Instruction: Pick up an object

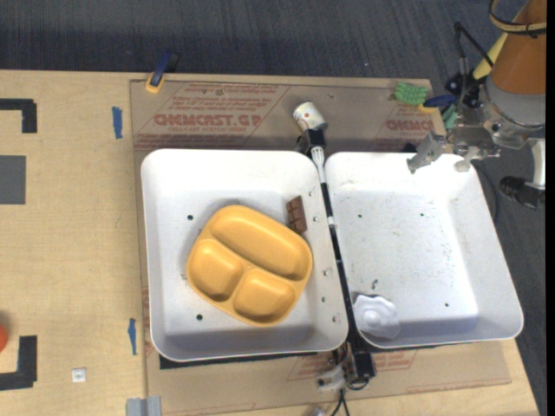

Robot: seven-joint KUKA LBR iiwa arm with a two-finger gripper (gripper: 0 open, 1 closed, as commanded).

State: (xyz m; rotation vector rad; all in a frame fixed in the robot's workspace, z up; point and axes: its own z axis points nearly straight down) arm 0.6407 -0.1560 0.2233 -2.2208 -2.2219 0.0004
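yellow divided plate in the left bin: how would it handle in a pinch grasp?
The yellow plate looks like rigid moulded plastic, so probably stiff and light. It lies upside down, smooth domes up, so likely slippery, offering mainly its thin rim. Wide and flat, it would likely slide rather than tip.

Blue clamp [161, 70] and green clamp [410, 94] at board's [217, 111] far edge

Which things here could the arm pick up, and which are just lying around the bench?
For the job:
yellow divided tray, left bin
small brown block beside it
clear plastic piece, right bin
gripper over the right bin's far edge

Lying about:
yellow clamp
green clamp
blue tape marks
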